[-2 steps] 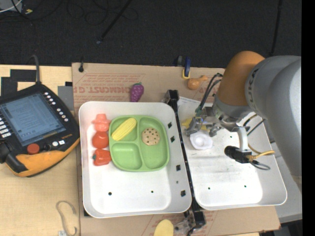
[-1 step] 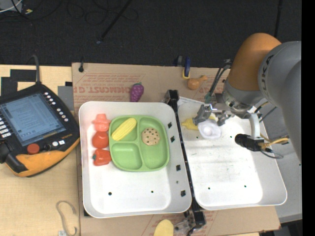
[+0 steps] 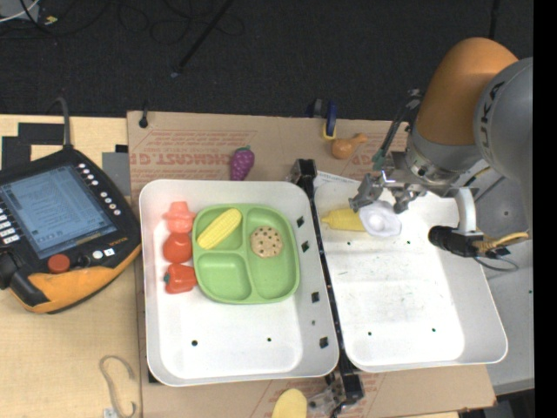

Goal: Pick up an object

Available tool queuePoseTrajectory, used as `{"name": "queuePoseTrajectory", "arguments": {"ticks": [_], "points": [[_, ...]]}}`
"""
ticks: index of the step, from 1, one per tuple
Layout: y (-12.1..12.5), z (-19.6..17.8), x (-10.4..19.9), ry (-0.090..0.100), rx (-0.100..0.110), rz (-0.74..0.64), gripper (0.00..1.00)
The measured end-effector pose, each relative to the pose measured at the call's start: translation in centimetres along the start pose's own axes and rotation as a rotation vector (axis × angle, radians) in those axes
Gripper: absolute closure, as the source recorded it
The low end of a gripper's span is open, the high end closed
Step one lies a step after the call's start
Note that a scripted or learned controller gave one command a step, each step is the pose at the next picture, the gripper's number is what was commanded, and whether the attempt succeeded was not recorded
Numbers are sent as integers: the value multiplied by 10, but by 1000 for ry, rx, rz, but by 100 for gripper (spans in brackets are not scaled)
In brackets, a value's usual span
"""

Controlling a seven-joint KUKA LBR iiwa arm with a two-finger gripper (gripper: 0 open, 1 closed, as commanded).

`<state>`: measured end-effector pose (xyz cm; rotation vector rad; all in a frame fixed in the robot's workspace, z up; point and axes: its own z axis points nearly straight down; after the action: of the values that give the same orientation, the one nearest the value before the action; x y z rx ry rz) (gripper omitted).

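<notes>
My gripper (image 3: pixel 381 200) hangs over the far left part of the right bin (image 3: pixel 435 320), its fingers spread apart and open. Just below the fingertips lies a small white rounded object (image 3: pixel 380 223), not gripped. A yellow toy (image 3: pixel 343 221) lies beside it on the left, against the bin's wall. In the left bin (image 3: pixel 226 347) a green divided plate (image 3: pixel 235 281) carries a yellow corn cob (image 3: pixel 218 227) and a cookie (image 3: pixel 266 242). Left of the plate sit a pink piece (image 3: pixel 178 216) and two red pieces (image 3: pixel 177 248) (image 3: pixel 180 278).
On the cardboard behind the bins lie a purple grape toy (image 3: pixel 242 162) and an orange toy (image 3: pixel 348 146). A yellow object (image 3: pixel 290 403) sits below the bins' front edge. A teach pendant (image 3: pixel 61 225) rests on the bench at left.
</notes>
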<state>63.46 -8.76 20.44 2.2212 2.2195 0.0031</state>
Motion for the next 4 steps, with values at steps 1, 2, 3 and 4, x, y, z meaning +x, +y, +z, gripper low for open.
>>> {"name": "queuePoseTrajectory", "arguments": {"ticks": [1,2,3,4], "points": [[0,-25,-2,0,1,1,100],[-34,-21,25,1,8,-2,100],[-75,-31,51,2,8,-2,100],[-127,-32,80,2,10,-2,100]]}}
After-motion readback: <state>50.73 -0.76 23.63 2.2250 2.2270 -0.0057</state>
